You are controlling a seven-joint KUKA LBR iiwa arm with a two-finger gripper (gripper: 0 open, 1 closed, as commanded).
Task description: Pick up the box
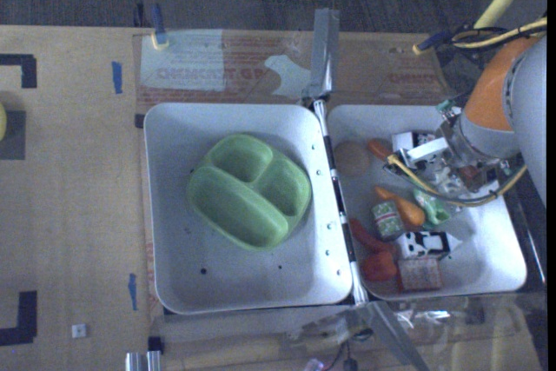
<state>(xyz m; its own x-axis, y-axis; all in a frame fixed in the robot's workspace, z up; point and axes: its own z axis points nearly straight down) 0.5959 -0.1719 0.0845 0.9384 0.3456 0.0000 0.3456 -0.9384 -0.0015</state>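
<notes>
The right bin (499, 261) holds several small items. A brownish box (420, 274) lies near its front edge, and a black-and-white carton (426, 243) touches the box's far side. A small green box (387, 219) stands further left. My gripper (445, 176) hangs over the bin's right middle, above and to the right of these boxes. It is low among cables and a green item (434, 208). Nothing can be seen held in it.
A green divided plate (249, 189) lies in the left bin (174, 274). The right bin also holds a brown round item (352, 157), orange carrot-like pieces (405, 209), a red piece (372, 256) and a white object (410, 141). A yellow cable loops below the wrist.
</notes>
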